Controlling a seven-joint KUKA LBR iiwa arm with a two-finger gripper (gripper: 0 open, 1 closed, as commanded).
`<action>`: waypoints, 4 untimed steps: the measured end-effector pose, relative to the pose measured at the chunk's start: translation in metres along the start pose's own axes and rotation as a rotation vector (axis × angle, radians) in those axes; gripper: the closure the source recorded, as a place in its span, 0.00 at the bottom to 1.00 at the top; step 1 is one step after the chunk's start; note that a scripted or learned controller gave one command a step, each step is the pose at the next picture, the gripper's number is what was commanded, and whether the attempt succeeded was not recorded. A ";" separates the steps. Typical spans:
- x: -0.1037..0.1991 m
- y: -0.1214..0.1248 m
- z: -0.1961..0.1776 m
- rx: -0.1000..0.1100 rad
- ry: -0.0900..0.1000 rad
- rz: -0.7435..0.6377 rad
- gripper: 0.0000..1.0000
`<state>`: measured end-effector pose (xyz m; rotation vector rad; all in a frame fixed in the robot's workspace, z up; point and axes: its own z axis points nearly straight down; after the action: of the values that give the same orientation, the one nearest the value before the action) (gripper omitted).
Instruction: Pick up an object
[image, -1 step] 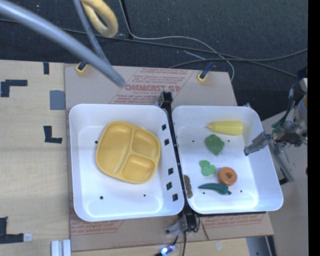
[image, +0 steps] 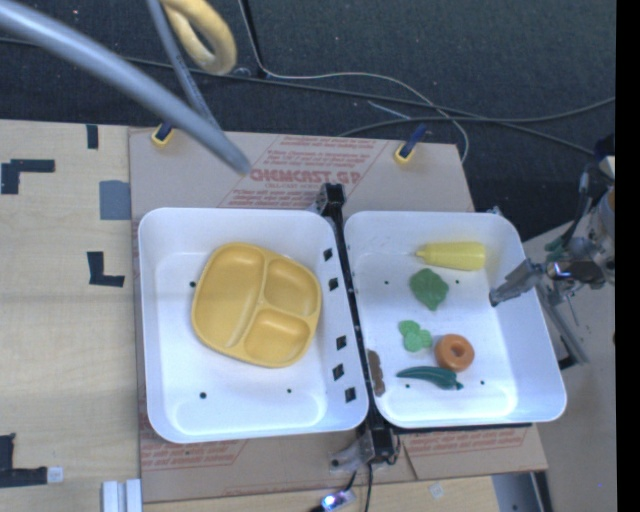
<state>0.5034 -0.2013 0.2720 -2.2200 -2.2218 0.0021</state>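
Observation:
The right bin (image: 530, 400) holds a yellow corn cob (image: 452, 256) at the back and a dark green leafy piece (image: 429, 289) just in front of it. Nearer the front lie a light green piece (image: 413, 336), an orange ring (image: 455, 351) and a dark green pepper (image: 430, 376). My gripper (image: 510, 285) reaches in from the right and hovers over the bin's right rim. It is right of the leafy piece and apart from every object, with nothing seen held in it.
The left bin (image: 160, 330) carries a yellow divided plate (image: 256, 303). A black clip strip (image: 343, 300) runs between the bins. Grey tubes (image: 190, 100) and cables cross the back. Both bins rest on a cardboard sheet (image: 300, 165).

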 end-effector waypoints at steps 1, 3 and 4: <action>-0.004 0.008 0.050 0.004 0.001 0.000 0.00; -0.007 0.014 0.155 0.004 0.001 0.000 0.00; -0.006 0.016 0.143 0.002 0.001 -0.001 1.00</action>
<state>0.5187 -0.2072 0.1294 -2.2172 -2.2221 0.0028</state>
